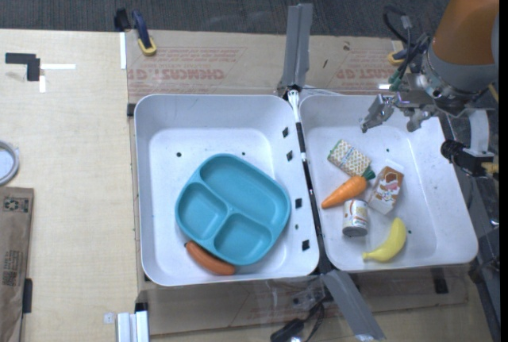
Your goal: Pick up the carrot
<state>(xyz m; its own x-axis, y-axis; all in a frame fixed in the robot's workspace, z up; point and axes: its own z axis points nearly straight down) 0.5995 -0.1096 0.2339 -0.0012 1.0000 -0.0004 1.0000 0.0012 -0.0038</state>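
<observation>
An orange carrot (pixel 346 190) with a green tip lies slanted in the middle of the right bin (pixel 444 249). It rests between a patterned packet (pixel 349 157) and a small can (pixel 355 217). My gripper (pixel 394 115) hangs over the bin's far edge, up and to the right of the carrot and apart from it. Its two fingers (pixel 375 115) stand spread and open with nothing between them.
A small carton (pixel 386 189) and a yellow banana (pixel 387 242) lie to the right of and below the carrot. The left bin (pixel 155 134) holds a blue divided plate (pixel 232 208) with a sausage (pixel 209 259) poking out under its near edge.
</observation>
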